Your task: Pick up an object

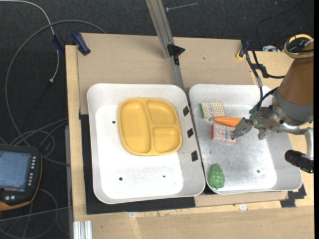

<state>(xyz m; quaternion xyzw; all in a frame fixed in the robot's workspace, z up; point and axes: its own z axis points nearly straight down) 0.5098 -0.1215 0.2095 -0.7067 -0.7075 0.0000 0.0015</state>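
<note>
An orange carrot [227, 121] lies across the middle of the right bin [259, 158], resting over a red patterned packet [223, 134]. Just behind it sits a second packet [212, 109] with a white and green pattern. A green knobbly object [216, 176] sits at the bin's front left corner. My gripper [243, 127] reaches in from the right and sits right at the carrot's right end, low over the bin. The carrot's tip meets the gripper, and whether it is held cannot be made out.
A yellow divided plate [149, 126] lies in the left bin [104, 148]. A metal pole [159, 19] slants down to the ridge between the bins. The arm's grey body and orange band [299, 88] hang over the right bin's right side.
</note>
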